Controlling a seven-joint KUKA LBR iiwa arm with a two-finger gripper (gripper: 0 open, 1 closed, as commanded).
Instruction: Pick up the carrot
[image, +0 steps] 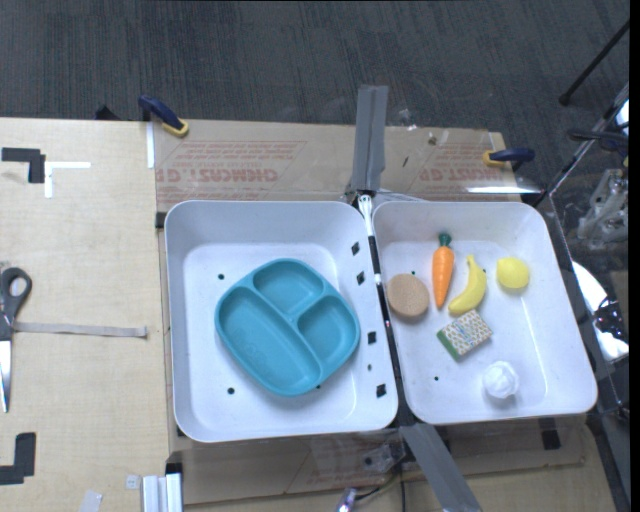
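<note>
The carrot (442, 273) is orange with a small green top. It lies lengthwise in the right bin (560, 300), its green end toward the back. A tan round cookie (408, 297) sits just to its left and a yellow banana (468, 288) just to its right, both close to it.
The right bin also holds a yellow lemon (512, 273), a green-and-tan sponge (464, 335) and a white crumpled ball (500, 380). A teal divided plate (288, 326) lies in the left bin (190, 300). Scissors (10, 300) rest on the bench at far left.
</note>
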